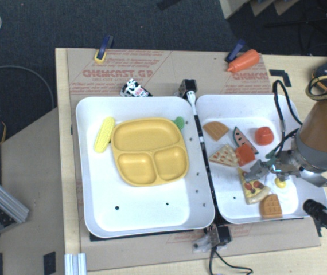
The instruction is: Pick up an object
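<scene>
The right bin holds several toy foods: a brown cookie, a watermelon slice, a red tomato, a waffle-like wedge, a red block, a pizza slice and a brown toast piece. My gripper reaches in from the right and sits low over the middle of this bin, between the red block and the pizza slice. Its grey body hides what lies directly under it. I see nothing clearly held.
The left bin carries a yellow divided plate, a corn cob and a small green piece. On the bench behind the bins lie an orange carrot and a black-and-white toy. A black cable loops over the right bin.
</scene>
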Robot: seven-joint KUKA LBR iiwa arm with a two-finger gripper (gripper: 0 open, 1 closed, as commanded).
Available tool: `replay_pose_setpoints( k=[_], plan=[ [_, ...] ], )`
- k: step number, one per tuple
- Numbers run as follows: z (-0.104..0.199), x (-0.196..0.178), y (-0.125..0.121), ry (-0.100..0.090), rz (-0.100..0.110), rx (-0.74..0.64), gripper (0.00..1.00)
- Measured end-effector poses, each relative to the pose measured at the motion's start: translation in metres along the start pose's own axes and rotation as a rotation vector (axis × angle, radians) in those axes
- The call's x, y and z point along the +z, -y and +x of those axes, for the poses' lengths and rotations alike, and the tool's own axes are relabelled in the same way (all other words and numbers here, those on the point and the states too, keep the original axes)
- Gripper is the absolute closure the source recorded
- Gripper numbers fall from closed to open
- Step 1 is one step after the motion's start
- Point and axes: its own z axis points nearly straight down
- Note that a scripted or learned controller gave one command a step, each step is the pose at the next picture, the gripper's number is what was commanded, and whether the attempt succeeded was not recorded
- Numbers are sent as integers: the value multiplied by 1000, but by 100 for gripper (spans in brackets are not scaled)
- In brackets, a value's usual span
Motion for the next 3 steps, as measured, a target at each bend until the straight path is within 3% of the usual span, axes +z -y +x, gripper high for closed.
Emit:
replay_pose_setpoints(
  k=[1, 2, 3],
  plan=[
    [1, 49, -8, 0, -2, 0, 0],
    [2, 69, -8, 1, -4, 0, 0],
    [1, 56, -10, 4, -11, 1, 100]
  ],
)
